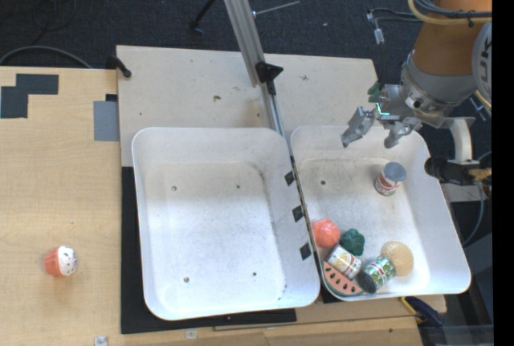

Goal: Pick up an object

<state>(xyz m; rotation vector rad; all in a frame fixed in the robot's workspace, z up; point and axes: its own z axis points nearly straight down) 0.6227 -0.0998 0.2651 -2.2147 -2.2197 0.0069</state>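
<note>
Over on the left, my view takes in a bare white bin (210,224), and beside it the right bin (345,176) with everything left to pick: nothing is lifted yet. Low in it cluster an orange ball (326,233), a green piece (352,241) and small cans, with one upright can (390,178) apart. My hand (377,130) hangs above that bin's far rim, fingers spread and carrying nothing.

Even, fairly bright overhead light, soft shadows, slightly grainy focus, mild glare on the white bins (152,145).
</note>
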